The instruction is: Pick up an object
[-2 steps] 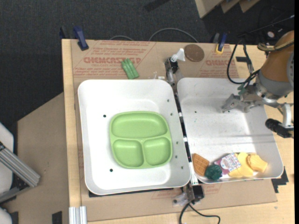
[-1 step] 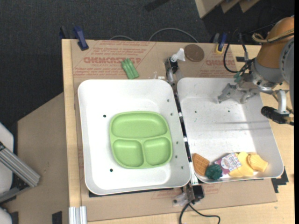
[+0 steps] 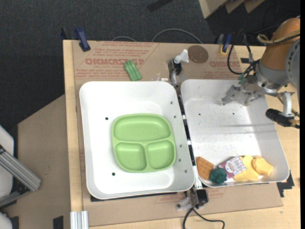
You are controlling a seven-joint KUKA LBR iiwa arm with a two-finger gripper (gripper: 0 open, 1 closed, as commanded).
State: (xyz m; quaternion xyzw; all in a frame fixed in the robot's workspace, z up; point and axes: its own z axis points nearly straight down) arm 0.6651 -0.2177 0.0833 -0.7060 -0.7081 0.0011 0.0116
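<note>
Several small light items (image 3: 236,168) cluster at right bin's (image 3: 228,123) near edge; yellow piece (image 3: 261,166) looks rigid, grip its sides. End effector (image 3: 237,95) jaw state: can't tell.

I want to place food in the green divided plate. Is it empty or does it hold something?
Empty. The green divided plate lies flat in the left bin, and all three of its compartments show bare green surface.
</note>
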